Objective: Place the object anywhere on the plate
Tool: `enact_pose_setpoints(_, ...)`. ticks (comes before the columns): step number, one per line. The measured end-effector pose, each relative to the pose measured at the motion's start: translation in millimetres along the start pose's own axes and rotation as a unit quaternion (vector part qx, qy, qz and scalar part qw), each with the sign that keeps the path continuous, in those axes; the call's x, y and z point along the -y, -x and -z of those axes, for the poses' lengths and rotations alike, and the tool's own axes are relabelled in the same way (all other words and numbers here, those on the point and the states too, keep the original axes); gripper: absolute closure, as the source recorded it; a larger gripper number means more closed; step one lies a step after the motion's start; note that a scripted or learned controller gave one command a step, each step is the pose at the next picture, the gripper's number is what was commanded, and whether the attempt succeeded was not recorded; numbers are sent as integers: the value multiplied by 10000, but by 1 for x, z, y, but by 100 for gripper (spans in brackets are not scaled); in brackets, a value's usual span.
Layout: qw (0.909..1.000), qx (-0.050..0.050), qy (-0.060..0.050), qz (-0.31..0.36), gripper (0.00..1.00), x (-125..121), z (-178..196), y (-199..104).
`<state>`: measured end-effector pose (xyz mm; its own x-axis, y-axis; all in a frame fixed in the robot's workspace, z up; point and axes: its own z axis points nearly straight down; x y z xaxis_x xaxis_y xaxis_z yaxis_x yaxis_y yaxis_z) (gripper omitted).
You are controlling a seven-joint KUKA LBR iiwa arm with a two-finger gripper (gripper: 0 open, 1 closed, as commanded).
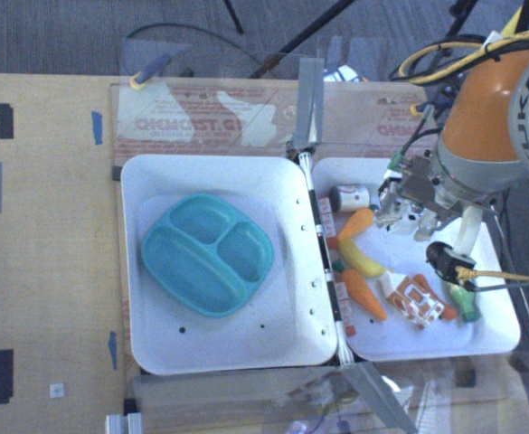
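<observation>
Tool (pixel 407 213) above right bin (pixel 499 333) near banana (pixel 362 260), grip state unclear; plate (pixel 207 253) in left bin (pixel 146 333)

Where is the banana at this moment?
The banana lies in the right bin, near its left wall, between two carrots and below-left of the gripper.

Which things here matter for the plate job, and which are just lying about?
Job:
plate in the left bin
gripper
toy food in the right bin: banana, carrot

Lying about:
blue tape
cables
</observation>
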<state>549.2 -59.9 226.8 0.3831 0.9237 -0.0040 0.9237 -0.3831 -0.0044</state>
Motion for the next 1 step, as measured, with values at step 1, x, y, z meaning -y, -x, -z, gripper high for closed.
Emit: enact_pose_setpoints(1,9933,-13,-8,1157,100,35,-44,-69)
